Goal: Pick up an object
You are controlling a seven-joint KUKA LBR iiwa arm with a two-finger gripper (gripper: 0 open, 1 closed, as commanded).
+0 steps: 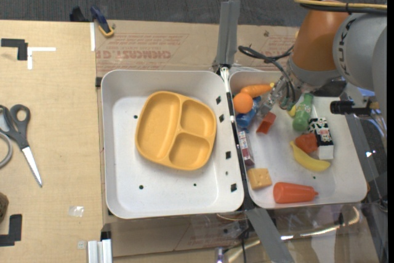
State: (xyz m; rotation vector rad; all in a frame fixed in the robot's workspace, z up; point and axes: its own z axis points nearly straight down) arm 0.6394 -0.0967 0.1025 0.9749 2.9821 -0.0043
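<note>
Scissors lie on the bench at far left. The left bin holds a yellow divided plate. The right bin holds a cracker, a red pepper, a banana, a red block, an orange ball, a carrot and a green bottle. The gripper hangs over the bin's far end, between carrot and bottle. Grip state: cannot tell.

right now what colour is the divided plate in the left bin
Yellow-orange divided plate, seen in the camera view.
</note>
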